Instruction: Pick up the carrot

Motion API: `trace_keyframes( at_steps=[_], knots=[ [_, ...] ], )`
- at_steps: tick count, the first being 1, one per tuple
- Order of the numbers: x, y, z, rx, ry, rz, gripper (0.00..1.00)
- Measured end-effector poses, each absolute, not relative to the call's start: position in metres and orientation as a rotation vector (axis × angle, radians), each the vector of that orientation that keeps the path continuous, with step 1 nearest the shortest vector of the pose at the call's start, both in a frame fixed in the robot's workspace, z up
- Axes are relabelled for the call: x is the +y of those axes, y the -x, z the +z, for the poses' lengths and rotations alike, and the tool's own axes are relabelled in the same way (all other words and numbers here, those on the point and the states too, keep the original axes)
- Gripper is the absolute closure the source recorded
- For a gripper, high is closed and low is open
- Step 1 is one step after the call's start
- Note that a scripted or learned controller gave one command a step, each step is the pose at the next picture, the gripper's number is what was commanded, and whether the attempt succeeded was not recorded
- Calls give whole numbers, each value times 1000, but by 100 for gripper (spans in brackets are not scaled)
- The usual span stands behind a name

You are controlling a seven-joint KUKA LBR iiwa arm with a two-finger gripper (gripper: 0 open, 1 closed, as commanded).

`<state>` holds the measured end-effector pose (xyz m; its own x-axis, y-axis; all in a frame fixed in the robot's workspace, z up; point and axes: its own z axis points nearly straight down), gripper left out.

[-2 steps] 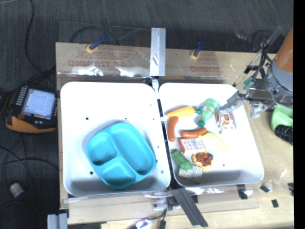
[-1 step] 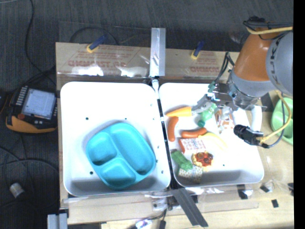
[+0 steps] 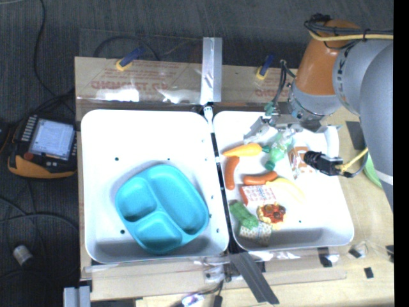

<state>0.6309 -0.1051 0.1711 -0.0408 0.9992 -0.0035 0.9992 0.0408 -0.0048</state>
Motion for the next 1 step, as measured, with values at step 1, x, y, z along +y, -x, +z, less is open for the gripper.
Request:
trace_keyframes(
  at_steps=[1],
  knots=[
    [-111,-664,92,-2230,2216,11,0]
  ],
)
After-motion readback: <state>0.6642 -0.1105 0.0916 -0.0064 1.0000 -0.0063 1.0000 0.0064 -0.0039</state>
